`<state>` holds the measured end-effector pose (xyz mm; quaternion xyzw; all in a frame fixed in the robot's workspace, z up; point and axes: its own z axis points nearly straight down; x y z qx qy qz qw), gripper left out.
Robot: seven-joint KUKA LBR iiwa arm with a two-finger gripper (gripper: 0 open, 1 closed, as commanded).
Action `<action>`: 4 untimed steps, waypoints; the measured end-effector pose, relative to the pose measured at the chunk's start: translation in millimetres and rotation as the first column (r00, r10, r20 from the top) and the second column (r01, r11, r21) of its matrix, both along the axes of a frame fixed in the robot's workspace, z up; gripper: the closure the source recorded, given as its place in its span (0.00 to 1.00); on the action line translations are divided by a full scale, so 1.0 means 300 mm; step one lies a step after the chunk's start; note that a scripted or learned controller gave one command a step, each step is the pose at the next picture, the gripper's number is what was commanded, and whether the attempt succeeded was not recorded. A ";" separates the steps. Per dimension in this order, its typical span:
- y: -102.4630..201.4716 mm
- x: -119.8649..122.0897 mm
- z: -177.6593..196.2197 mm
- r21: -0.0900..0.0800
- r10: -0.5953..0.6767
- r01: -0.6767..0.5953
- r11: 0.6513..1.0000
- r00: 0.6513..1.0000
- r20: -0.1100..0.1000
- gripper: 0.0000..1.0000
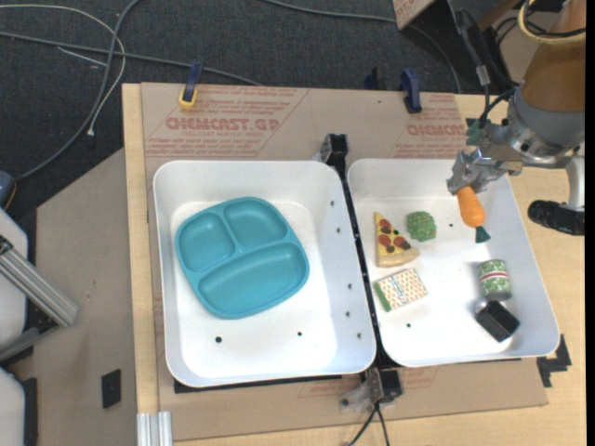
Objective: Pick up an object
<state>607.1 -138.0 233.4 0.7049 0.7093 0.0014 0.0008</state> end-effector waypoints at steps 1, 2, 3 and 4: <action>0.169 0.039 0.031 0.000 -0.002 0.002 1.000 1.000 -0.001 1.00; 0.334 0.089 -0.009 0.000 -0.001 0.001 1.000 1.000 -0.001 1.00; 0.539 0.135 -0.014 0.000 -0.002 0.002 1.000 1.000 -0.001 1.00; 0.736 0.187 -0.015 0.001 -0.001 0.001 1.000 1.000 0.000 1.00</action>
